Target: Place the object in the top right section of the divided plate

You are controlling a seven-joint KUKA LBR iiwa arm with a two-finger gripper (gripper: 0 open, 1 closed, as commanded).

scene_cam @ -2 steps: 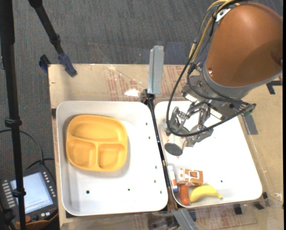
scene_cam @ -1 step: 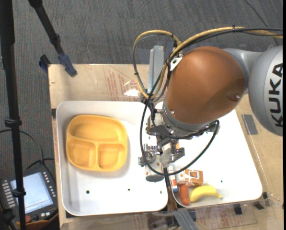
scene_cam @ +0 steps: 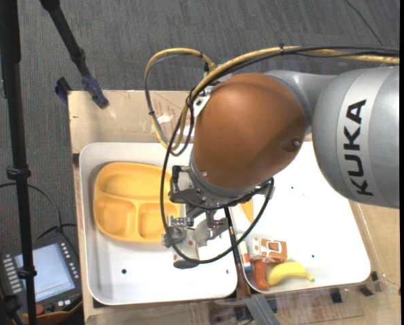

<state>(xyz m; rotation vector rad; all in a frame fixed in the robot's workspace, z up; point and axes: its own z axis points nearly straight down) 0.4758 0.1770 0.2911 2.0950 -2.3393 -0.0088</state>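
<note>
Task object — not identifiable between the fingers; no long axis or heading can be read for it, since the wrist hides that spot. Candidates lie in the right bin (scene_cam: 337, 249), to the right of the pincer: a banana (scene_cam: 289, 272), long axis roughly left-right with a slight curve, and a small carton (scene_cam: 269, 248) just beside it. Pincer (scene_cam: 195, 234) hangs over the right edge of the yellow divided plate (scene_cam: 130, 205) — whether released or clenched, cannot tell. Plate sits in the left bin (scene_cam: 154, 283), likely kept there as the drop target.
</note>
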